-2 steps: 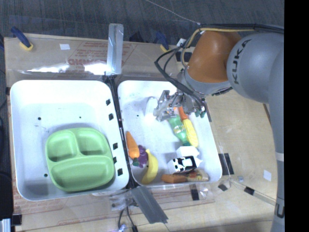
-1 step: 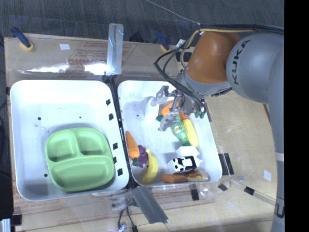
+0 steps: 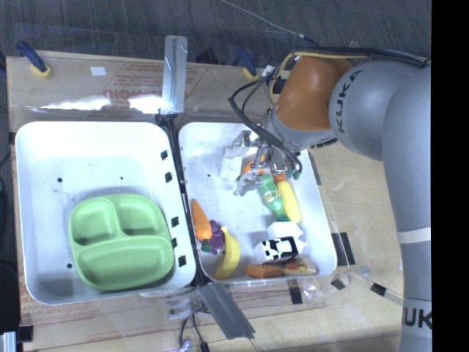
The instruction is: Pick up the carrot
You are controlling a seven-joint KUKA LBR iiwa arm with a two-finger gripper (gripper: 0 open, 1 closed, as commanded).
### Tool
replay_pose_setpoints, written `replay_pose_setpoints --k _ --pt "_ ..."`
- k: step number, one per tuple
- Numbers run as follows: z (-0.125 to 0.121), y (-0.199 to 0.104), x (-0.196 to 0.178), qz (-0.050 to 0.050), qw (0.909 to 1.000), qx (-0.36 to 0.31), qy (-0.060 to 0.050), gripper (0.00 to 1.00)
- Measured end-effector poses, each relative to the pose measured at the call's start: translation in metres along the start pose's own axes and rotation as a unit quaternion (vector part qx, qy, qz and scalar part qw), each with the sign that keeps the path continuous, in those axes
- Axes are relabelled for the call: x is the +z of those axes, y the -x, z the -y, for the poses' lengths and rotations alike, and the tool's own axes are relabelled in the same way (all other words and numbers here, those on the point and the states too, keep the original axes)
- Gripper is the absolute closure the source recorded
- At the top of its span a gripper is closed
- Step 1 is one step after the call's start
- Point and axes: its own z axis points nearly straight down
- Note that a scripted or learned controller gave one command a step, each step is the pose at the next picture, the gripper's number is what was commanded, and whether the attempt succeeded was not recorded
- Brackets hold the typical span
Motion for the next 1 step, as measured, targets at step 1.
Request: replay_pose_setpoints --k 1 --pt "0.0031 -0.0140 -0.0125 -0.005 0.9913 0.131 -0.001 0.00"
